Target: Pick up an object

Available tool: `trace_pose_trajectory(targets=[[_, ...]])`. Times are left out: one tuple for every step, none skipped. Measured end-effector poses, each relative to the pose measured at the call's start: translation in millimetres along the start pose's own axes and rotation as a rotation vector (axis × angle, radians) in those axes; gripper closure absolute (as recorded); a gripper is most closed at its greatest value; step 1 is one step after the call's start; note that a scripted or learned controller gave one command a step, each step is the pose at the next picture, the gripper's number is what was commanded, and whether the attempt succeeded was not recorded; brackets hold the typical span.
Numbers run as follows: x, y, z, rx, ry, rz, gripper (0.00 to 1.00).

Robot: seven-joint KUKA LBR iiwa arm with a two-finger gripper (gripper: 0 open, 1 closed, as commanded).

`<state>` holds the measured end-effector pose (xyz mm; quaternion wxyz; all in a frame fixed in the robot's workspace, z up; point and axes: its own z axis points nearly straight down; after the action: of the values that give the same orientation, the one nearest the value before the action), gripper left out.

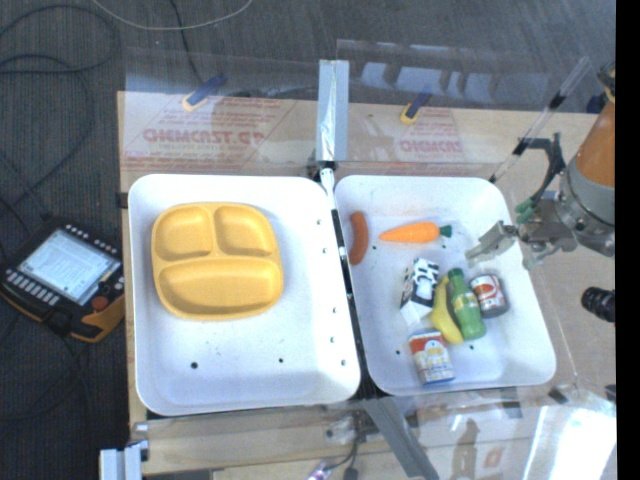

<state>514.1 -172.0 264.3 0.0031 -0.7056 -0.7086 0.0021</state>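
Toys lie in the right bin [520, 368]: a pointy carrot [410, 233], sausage [357, 238], banana [443, 313], green bottle [464, 306] and two round cans [488, 295]. The gripper [497, 238] hangs at that bin's right edge, holding nothing. A smooth yellow tray [216, 259] fills the left bin [240, 378].

Bright, even light washes the two white bins [240, 388] almost to overexposure, with soft short shadows beneath objects. Glare streaks the clear plastic sheets [440, 78] toward twelve o'clock and at five o'clock. The picture is slightly soft throughout, colours a little faded
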Motion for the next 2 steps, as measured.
trace_pose_trajectory(targets=[[8.2, 1.7, 98.9, 0.001, 0.001, 0.010, 0.00], [-5.8, 56.1, 139.4, -0.031, -0.005, -0.026, 0.00]])
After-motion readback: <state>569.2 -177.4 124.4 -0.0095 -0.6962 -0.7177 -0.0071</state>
